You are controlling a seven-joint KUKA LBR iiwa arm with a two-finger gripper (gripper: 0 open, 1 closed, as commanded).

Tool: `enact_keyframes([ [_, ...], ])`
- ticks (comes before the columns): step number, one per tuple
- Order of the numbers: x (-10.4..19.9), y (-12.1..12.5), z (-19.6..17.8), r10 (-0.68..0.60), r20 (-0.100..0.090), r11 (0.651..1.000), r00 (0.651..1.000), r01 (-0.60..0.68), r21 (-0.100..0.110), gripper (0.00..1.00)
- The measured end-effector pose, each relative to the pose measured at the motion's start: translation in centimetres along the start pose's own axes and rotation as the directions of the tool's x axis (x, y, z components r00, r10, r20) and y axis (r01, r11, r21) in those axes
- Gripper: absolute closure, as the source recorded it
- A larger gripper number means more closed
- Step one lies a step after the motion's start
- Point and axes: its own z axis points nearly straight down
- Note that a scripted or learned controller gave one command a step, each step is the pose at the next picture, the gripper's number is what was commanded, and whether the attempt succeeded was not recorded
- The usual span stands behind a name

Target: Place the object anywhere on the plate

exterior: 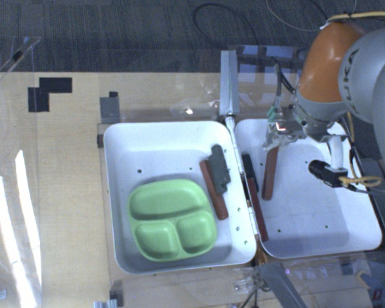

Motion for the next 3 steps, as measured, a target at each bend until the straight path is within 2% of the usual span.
enact_keyframes([
  [1,8.1,-2.4,-7.7,-0.088,-0.003,0.996,0.996,0.088,-0.001,1.0],
  [2,13.0,-5.3,-1.6,-0.167,-0.002,0.984,0.986,0.167,-0.061,1.0],
  [3,19.8,-9.6,-5.2,-0.399,-0.004,0.917,0.917,0.399,-0.001,1.0],
])
